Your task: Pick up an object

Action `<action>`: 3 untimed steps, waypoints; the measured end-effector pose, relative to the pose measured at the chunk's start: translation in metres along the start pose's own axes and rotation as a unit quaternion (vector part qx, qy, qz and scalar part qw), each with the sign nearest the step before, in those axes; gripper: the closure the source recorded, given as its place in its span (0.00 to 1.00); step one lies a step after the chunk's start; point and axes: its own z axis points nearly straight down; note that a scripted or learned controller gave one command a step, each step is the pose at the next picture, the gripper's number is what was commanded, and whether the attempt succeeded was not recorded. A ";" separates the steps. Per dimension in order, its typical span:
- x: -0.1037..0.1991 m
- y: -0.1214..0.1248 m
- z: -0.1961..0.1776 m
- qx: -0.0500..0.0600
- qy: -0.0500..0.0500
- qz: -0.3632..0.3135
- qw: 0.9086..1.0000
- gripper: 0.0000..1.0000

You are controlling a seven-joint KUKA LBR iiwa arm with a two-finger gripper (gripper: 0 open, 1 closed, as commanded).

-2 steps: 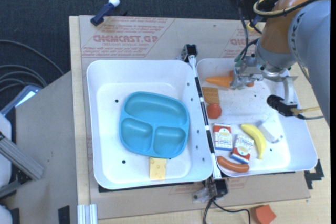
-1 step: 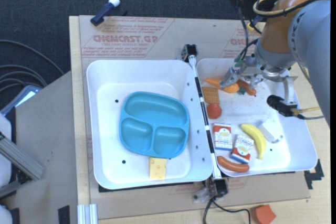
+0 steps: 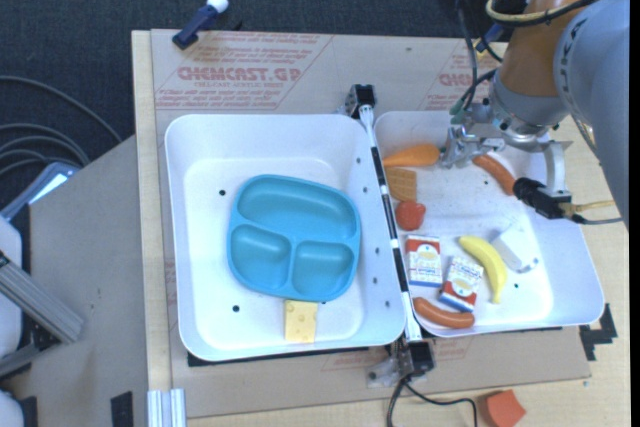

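My gripper (image 3: 458,153) reaches down into the far part of the right bin (image 3: 560,315). It stands between an orange carrot (image 3: 411,156) on its left and a red-orange sausage (image 3: 494,172) on its right, close to both. Nothing can be seen held in it. Nearer the front of the same bin lie a tan bread slice (image 3: 401,183), a red piece (image 3: 410,213), two small cartons (image 3: 423,260) (image 3: 461,281), a yellow banana (image 3: 486,264), a pale block (image 3: 516,249) and a second sausage (image 3: 444,314).
The left bin (image 3: 190,165) holds a blue divided plate (image 3: 293,237) and a yellow cheese block (image 3: 300,320) at its front. A black-clipped divider (image 3: 383,205) separates the bins. A blue and white marker (image 3: 199,21) lies beyond the bench's back left corner.
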 end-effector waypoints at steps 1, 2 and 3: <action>0.000 0.000 0.000 0.000 0.000 0.000 1.000 0.00; 0.015 -0.046 0.032 0.001 0.002 0.003 1.000 0.00; 0.027 -0.089 0.031 0.000 0.002 0.003 1.000 0.00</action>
